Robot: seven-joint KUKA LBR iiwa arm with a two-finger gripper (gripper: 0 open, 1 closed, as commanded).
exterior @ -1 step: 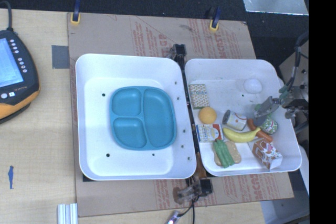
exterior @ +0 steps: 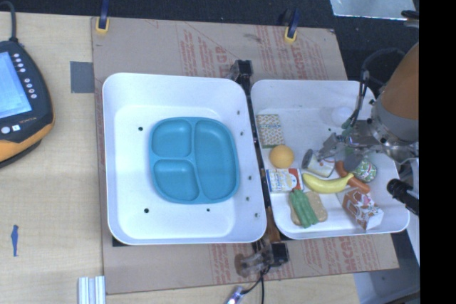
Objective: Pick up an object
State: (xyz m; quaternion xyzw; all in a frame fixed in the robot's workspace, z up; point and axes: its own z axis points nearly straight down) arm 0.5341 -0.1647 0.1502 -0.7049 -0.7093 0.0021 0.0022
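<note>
The right white bin [exterior: 306, 97] holds several small items. Among them are a yellow banana [exterior: 326, 184], an orange ball [exterior: 281, 156], a patterned packet [exterior: 270, 129], a white sachet [exterior: 283, 180], a green piece [exterior: 303, 208] lying on a tan biscuit, and a red-and-white carton [exterior: 362, 210]. My gripper [exterior: 320, 153] hangs low over the middle of this bin, just above the banana and a small white item [exterior: 320, 168]. Its fingers stand apart, open, with nothing visibly between them. The wrist hides the bin's right side.
The left white bin [exterior: 121, 153] carries a blue divided plate [exterior: 194, 159]. A green round item [exterior: 366, 171] and an orange stick [exterior: 354, 184] lie by the banana's right end. A teach pendant [exterior: 18, 100] rests on the bench at far left.
</note>
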